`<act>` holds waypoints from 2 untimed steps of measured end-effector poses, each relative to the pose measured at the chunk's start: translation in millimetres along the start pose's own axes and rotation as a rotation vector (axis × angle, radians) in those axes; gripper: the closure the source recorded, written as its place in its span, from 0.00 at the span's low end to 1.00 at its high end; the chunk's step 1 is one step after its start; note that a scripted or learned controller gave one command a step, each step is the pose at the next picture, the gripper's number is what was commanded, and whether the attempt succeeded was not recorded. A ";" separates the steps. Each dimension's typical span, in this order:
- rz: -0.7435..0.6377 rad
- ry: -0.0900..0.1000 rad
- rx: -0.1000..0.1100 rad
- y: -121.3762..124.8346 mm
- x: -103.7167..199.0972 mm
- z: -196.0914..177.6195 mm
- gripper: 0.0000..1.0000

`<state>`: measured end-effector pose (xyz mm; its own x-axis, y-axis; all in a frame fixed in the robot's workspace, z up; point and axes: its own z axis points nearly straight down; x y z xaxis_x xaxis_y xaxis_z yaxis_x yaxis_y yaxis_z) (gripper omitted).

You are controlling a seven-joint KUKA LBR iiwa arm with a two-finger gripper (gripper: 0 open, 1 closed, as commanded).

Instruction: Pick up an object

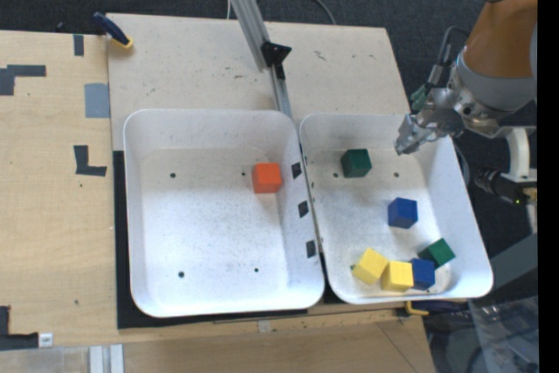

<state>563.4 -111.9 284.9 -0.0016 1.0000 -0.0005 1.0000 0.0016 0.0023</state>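
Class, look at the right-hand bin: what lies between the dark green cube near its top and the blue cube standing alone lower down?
Nothing: in the camera view, the stretch between the dark green cube and the lone blue cube is bare white bin floor.

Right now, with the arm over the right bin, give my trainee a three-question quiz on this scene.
1. True or false: the orange cube lies in the right bin.
2. Which block is nearest the end effector? A) green cube B) blue cube C) orange cube
3. How many yellow blocks lie in the right bin?

Key: 1. False, it lies in the left bin. 2. A. 3. Two, side by side at the near edge.
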 end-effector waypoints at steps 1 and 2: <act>-0.004 0.001 0.004 -1.8 52.8 20.2 1.00; -0.005 0.002 0.004 1.1 101.6 20.7 1.00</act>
<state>564.4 -10.3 264.1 -0.0067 1.0000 0.0011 1.0000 0.0067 -0.0014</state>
